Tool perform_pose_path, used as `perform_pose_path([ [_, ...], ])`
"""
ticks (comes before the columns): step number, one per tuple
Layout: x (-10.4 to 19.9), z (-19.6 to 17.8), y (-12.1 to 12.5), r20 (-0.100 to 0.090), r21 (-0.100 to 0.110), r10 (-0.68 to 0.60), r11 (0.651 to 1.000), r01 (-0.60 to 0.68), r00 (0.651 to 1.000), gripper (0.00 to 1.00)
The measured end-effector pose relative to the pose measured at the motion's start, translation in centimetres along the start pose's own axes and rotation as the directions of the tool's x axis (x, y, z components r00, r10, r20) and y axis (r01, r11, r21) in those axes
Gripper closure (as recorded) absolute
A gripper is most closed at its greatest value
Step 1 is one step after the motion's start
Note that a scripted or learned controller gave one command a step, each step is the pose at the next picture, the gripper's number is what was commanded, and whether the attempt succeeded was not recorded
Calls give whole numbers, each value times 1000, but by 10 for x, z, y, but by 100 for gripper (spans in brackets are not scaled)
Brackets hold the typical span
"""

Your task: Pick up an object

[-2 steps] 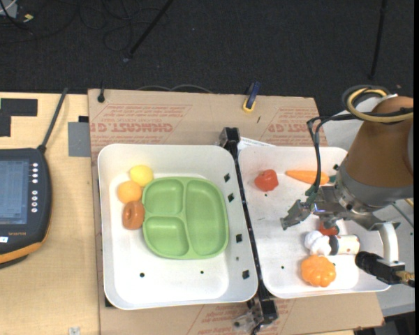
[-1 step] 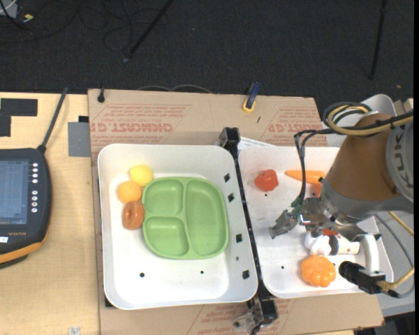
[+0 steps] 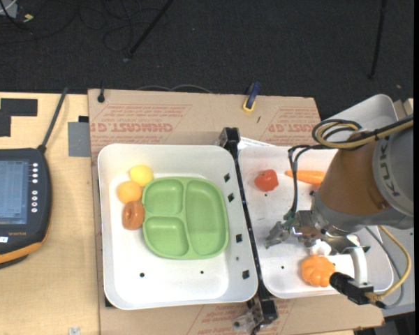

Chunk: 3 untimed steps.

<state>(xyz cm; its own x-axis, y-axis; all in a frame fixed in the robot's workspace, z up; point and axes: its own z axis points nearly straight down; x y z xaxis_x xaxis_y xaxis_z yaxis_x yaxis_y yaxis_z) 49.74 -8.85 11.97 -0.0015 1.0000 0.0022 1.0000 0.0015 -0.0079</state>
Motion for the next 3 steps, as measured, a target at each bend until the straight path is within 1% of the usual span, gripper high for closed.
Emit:
perform_pose_path([
  [1, 2, 34, 0, 0, -1, 0, 1000, 0, 1000, 0],
  [2, 0, 22, 0, 0, -2, 9, 1000, -9, 1000, 100],
  [3, -2, -19, 0, 2, -7, 4, 1000, -4, 1000, 100],
])
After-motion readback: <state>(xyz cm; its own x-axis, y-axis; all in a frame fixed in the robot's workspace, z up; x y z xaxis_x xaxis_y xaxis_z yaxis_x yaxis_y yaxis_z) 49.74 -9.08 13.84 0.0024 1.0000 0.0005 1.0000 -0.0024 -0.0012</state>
